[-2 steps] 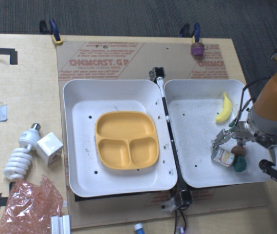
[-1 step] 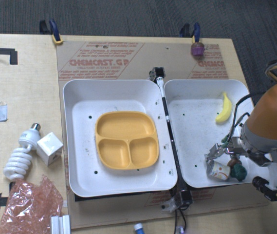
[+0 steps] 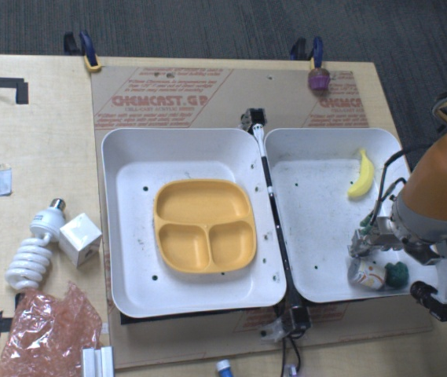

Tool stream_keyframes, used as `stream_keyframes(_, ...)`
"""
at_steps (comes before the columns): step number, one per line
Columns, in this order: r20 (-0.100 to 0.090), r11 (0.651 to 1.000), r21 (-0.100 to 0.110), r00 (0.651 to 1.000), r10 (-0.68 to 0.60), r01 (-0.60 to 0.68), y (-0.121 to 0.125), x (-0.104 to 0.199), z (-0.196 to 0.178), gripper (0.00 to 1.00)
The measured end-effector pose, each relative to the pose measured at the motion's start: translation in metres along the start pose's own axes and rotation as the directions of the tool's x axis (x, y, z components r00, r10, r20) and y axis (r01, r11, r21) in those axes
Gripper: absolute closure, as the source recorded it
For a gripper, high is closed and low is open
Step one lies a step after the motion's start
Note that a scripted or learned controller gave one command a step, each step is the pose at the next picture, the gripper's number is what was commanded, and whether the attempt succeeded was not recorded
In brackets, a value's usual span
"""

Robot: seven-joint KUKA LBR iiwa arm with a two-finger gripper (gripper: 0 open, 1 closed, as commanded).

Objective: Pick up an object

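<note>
I'm looking down on the bench (image 3: 42,155) now, two white bins side by side. The left bin (image 3: 125,210) carries a big yellow divided plate (image 3: 205,225), sitting flat in the middle. The right bin (image 3: 317,203) is where I'm working. My arm (image 3: 439,183), orange band showing, reaches in over the bin's near right corner. Below it the gripper (image 3: 367,246) hangs low, just above a small white object with orange marks (image 3: 367,276), and a dark green thing (image 3: 397,273) lies touching that one's right side. Farther back, a yellow banana (image 3: 360,174) rests near the right wall, well apart from the pair.

How wide the tool stands, or whether it has anything, I cannot tell; the wrist hardware blurs together from up here.

The white object looks like my likely target. To do this well, I'd centre squarely over it, keep clear of the green neighbour and the bin wall, descend straight, and close only once it sits properly inside.
</note>
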State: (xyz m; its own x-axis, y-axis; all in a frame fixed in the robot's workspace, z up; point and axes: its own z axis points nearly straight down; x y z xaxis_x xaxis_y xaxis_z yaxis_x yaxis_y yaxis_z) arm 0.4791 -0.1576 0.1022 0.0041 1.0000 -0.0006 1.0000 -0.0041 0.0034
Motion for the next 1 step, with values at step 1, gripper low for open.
stream_keyframes(1, 0.001, 1.000, 0.000, 1.000, -0.002, 0.002, -0.0002, -0.0124, -0.0620, 1.00)
